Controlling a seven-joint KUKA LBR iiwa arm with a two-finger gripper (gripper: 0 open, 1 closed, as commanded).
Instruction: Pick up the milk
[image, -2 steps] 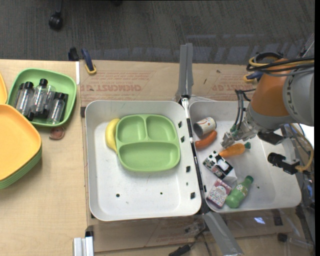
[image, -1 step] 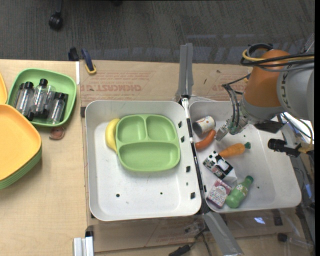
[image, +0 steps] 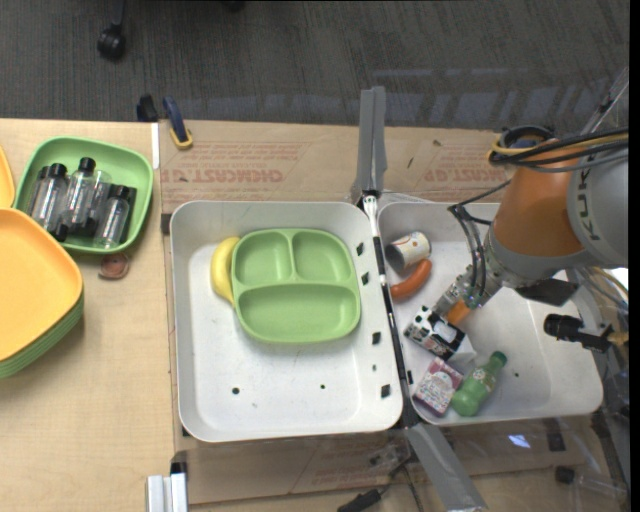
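While the grey arm (image: 560, 215) is reaching into the right bin (image: 560, 390), its end effector (image: 455, 310) is hanging just above the black-and-white milk carton (image: 433, 333); whether it is spread or pinching cannot be told. Beside the milk carton, a green bottle (image: 478, 384) and a pink packet (image: 435, 388) are lying nearer the camera, a sausage (image: 410, 281) and a cup (image: 408, 246) farther back. Left of it, a green divided plate (image: 296, 285) is sitting in the left bin (image: 280, 400) on the brown table (image: 260, 165).
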